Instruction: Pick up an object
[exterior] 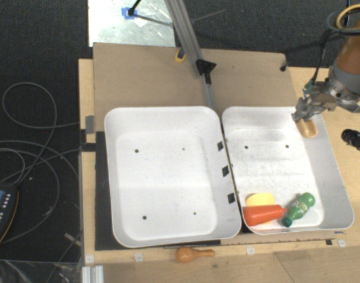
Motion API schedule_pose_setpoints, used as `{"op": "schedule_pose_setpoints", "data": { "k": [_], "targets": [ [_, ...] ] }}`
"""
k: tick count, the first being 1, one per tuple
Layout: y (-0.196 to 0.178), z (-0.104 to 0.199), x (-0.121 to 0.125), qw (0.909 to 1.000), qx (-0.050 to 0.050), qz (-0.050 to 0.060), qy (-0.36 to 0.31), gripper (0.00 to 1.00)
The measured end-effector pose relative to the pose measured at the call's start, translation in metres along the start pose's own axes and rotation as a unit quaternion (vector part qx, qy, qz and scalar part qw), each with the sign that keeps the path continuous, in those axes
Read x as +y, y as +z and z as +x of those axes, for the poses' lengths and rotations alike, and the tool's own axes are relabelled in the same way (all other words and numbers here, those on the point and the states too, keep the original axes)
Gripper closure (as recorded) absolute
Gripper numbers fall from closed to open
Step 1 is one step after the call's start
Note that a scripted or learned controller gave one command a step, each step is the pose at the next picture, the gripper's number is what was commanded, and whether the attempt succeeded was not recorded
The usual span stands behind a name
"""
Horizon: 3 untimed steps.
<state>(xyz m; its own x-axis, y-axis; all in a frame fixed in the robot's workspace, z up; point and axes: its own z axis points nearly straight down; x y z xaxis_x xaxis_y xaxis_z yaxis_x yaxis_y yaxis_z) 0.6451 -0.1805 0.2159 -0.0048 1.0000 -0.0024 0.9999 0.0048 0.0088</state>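
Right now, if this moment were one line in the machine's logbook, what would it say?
gripper: over right bin's far corner, tan object at its tip | grasp: unclear | near edge: yellow piece, orange carrot, green bottle

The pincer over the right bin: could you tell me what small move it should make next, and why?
Probably lower straight down: the pincer hangs at the right white bin's far right rim, directly above a small tan rounded object, far from the toys at the near edge.

white shallow bins (162,175): smooth matt plastic, lightly speckled
tan counter (144,75): flat matt board, looks like cardboard or wood
green toy bottle (298,209): shiny plastic
orange toy carrot (264,214): smooth, slightly glossy plastic
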Motion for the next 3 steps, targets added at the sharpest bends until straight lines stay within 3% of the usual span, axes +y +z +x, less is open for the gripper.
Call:
{"op": "schedule_pose_setpoints", "data": {
  "k": [1, 3],
  "targets": [
    [-0.066, 0.002, 0.001, 1.0000, 0.000, -0.001, -0.001, 1.00],
    [-0.035, 0.107, -0.014, 1.0000, 0.003, 0.005, -0.003, 1.00]
  ]
}}
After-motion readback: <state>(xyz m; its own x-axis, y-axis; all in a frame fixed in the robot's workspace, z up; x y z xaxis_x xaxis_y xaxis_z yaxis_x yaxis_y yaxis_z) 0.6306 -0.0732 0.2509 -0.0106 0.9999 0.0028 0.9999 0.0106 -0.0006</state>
